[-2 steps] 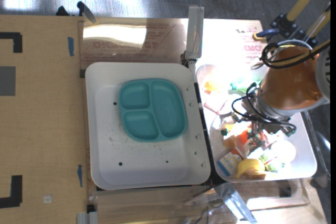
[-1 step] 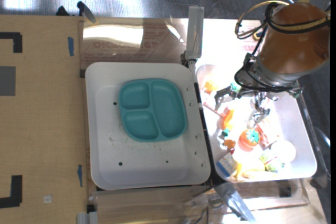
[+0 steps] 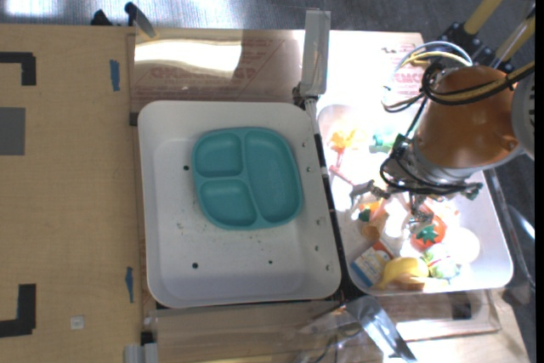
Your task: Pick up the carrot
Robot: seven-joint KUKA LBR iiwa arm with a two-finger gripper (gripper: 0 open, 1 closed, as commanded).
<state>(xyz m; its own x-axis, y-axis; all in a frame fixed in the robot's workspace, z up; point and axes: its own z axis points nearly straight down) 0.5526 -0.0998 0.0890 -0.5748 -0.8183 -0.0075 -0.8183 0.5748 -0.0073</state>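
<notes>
Carrot [image 3: 369, 227], an orange piece, lies mid-right in the crowded right bin [image 3: 497, 263], just below-left of the tool [image 3: 414, 201], whose grip cannot be told. A yellow banana toy [image 3: 403, 270] lies below; a teal divided plate [image 3: 247, 178] occupies the left bin [image 3: 161, 217].

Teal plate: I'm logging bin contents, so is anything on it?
Empty: all three compartments of the teal plate show bare. It lies flat in the left bin.

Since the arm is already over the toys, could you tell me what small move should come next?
Probably a short descent: the gripper hangs over the cluttered right bin, with an orange piece, seemingly the carrot, just to its left in the picture.
</notes>
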